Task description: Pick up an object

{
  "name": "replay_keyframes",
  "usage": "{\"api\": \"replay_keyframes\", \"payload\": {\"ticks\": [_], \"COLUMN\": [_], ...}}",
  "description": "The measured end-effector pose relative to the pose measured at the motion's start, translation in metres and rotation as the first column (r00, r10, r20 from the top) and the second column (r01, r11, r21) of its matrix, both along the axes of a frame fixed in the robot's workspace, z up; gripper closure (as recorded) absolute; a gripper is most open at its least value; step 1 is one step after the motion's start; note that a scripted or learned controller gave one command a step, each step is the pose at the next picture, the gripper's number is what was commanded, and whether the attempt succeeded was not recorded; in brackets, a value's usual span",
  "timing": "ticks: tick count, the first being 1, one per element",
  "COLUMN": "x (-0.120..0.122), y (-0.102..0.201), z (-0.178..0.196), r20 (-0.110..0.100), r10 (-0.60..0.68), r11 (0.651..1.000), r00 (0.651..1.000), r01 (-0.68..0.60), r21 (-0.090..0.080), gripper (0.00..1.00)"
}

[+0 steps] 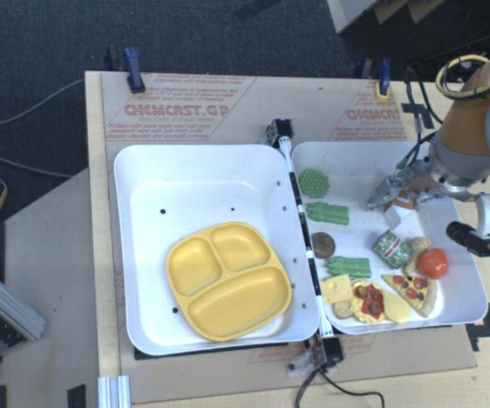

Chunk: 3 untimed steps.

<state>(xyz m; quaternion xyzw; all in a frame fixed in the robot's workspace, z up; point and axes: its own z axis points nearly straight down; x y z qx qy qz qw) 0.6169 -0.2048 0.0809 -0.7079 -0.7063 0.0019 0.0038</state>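
Observation:
The right bin [470,308] holds several toy foods. A round green piece [314,180] and a green slab [327,214] lie near its left wall. A brown disc [323,245], a green-and-white can [391,246] and a red tomato [432,263] lie across the middle. Another green slab [348,267], a yellow cheese slice [338,289] and two pizza pieces [368,303] [413,291] sit at the front. My gripper [395,196] hangs low over the bin's upper middle, just above the can and right of the green slab.
A yellow divided plate [229,280] lies in the left bin [134,177]. A black clamp [279,130] sits where the two bins meet at the back. The grey arm with its orange band [470,117] enters from the right over the right bin's far corner.

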Motion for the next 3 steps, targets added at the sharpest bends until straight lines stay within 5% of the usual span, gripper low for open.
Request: {"api": "replay_keyframes", "payload": {"ticks": [1, 2, 3], "x": [0.046, 0.046, 0.049], "y": [-0.006, -0.008, 0.13], "z": [0.004, 0.015, 0.111], "r20": [0.001, 0.011, 0.022], "r10": [0.005, 0.006, 0.016], "r11": [1.0, 1.0, 1.0], "r00": [1.0, 1.0, 1.0], "r01": [-0.005, -0.006, -0.016], "r21": [0.005, -0.003, 0.001], "gripper": [0.0, 1.0, 1.0]}}
